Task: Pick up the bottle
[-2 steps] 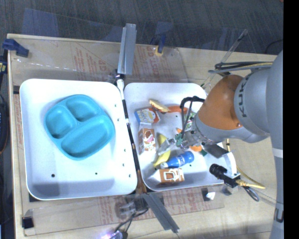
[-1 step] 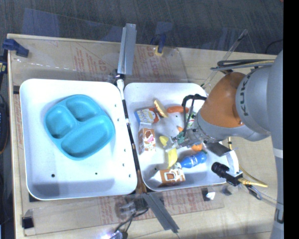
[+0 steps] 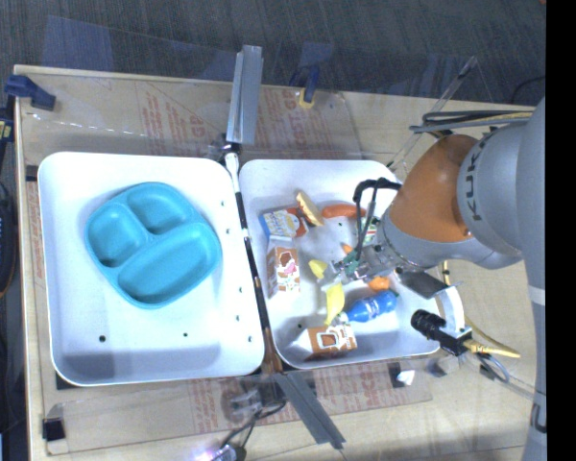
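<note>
While the grey arm [image 3: 480,209] is reaching in over the right-hand bin [image 3: 269,176], its gripper [image 3: 357,262] is hanging low among the clutter in the middle of that bin, just above and to the left of the blue bottle [image 3: 372,306]. I am looking hard, but the wrist and cabling are crowding the tool, and whether it is spread or pressed together I cannot tell from where I am standing.

That bottle is lying on its side near the front of the right bin, with a yellow piece [image 3: 334,303] touching its left end and an orange-brown carton [image 3: 332,339] just below it. Two small cartons [image 3: 282,257] are sitting further left, near the divider, and an orange item [image 3: 340,211] is lying toward the back.

Over in the left bin [image 3: 67,344], a blue divided plate [image 3: 154,243] is resting by itself.

To my eye the job is barely getting going: the bottle is resting on the bin floor, nothing is lifting it, and the approach, grasp and raise are all waiting to be done.
</note>
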You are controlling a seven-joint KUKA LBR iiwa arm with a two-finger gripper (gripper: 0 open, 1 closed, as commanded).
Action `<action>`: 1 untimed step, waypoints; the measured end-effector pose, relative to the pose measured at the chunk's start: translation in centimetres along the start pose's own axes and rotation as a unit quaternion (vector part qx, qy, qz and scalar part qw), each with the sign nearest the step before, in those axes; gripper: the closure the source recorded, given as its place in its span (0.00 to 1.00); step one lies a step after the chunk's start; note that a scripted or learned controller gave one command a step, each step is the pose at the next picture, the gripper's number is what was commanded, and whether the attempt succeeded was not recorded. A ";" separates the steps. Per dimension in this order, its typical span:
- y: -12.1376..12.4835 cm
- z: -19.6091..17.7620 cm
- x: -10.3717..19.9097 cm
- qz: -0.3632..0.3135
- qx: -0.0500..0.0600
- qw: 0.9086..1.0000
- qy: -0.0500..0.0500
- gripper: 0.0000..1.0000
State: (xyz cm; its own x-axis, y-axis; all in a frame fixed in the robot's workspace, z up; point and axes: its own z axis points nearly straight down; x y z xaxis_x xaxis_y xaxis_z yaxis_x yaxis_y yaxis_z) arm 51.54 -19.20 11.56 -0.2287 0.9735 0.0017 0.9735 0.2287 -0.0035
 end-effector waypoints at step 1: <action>0.0 0.0 0.0 0.000 0.000 1.000 0.000 0.00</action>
State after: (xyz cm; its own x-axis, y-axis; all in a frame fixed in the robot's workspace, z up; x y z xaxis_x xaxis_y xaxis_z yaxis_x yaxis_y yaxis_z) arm 51.54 -19.20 11.57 -0.2286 0.9735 0.0014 0.9735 0.2286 -0.0033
